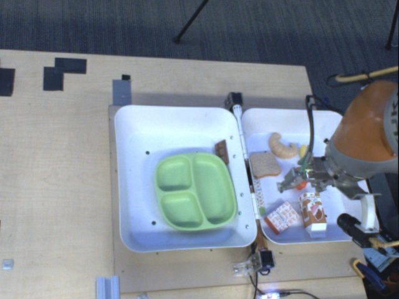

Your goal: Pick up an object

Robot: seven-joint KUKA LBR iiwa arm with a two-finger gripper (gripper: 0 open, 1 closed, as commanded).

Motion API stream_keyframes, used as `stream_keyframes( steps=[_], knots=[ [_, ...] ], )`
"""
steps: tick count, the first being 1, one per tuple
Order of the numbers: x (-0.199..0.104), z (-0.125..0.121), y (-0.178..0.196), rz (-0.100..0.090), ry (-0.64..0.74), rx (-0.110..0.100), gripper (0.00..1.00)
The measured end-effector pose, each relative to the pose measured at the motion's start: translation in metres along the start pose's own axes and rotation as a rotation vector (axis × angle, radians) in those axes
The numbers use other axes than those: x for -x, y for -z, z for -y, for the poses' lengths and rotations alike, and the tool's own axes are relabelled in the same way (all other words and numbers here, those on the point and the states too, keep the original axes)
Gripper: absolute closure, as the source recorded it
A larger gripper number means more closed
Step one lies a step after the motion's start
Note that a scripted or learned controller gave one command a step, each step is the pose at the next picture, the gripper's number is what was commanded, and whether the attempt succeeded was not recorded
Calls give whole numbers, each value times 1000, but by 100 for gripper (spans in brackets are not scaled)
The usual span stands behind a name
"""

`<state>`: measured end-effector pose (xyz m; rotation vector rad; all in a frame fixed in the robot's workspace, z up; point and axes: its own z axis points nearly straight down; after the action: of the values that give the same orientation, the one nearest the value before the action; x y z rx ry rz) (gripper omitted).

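A wooden bench (62,167) carries two shallow white bins side by side, seen from above at a slant. The left bin (134,167) holds a green divided plate (196,192) w/ three compartments, lying flat near the bin's middle; a small brown piece (221,148) sits just beside the plate, against the wall shared w/ the right bin.

The right bin (324,120) holds the loose pickable things: a curved tan item, prob. a toy croissant (282,146), toward the bin's far edge; a brown slice like toast (265,164) near the shared wall; a small red-and-white box (282,217) and a carton (312,212) w/ brown print toward the near edge, close together.

The grey arm w/ its orange band (368,129) reaches over the right bin from the bench's right edge. Its hand (299,178) hangs low near the bin's middle, between toast and carton, so it is likely lining up on one of those; which one can't be judged.

Hard to make out: the hand is dark and blurred, w/ a red and green speck at its tip that may be a small toy or part of the hand. Whether it is clenched or released, or grasping anything, I cannot tell. The arm covers the bin's right part.
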<state>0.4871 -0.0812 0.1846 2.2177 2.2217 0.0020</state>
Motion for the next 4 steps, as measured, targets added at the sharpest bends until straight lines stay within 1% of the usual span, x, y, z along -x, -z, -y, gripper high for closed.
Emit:
stream_keyframes(
  steps=[1,2,3,4],
  knots=[
    [5,-9,-98,3,-2,7,0],
    [4,-11,-87,2,0,11,100],
    [-95,-81,1,-3,4,1,100],
    [34,-119,-12,2,1,0,100]
  ],
)
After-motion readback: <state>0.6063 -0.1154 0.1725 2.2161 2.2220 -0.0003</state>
